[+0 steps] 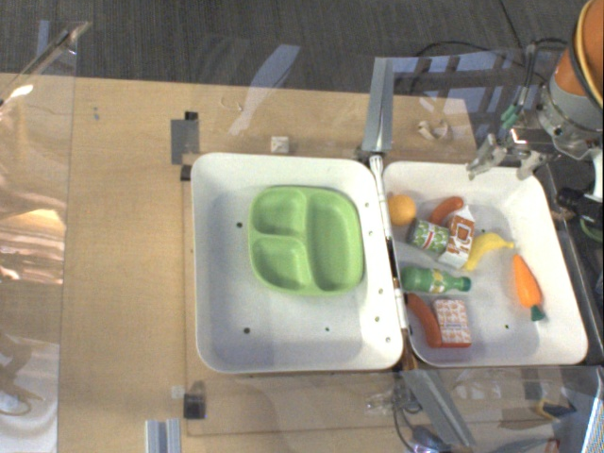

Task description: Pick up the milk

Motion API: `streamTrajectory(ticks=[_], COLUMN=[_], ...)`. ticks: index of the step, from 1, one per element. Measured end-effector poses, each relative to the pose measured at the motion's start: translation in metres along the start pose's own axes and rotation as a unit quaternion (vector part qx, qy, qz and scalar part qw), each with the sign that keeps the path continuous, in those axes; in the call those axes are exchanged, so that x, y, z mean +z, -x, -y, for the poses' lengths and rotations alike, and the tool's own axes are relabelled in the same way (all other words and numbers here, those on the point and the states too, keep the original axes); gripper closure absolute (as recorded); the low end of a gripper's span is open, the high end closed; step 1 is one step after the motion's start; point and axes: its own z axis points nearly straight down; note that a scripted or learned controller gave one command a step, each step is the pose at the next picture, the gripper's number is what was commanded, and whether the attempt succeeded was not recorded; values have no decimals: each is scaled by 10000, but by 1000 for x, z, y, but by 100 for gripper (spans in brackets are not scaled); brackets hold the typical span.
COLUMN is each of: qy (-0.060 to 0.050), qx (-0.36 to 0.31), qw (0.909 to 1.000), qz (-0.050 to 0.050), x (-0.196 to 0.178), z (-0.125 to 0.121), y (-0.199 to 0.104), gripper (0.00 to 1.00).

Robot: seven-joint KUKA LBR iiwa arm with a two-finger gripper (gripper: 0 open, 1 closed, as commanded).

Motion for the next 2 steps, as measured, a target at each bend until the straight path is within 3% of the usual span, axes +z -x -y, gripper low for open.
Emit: streamTrajectory(ticks=[1, 2], qy=[19, 43], qx=[983, 956], qw=[9952, 9954], qz=[2, 2], x=[133, 122], z=[33, 31], y=[5, 3], gripper=[0, 100])
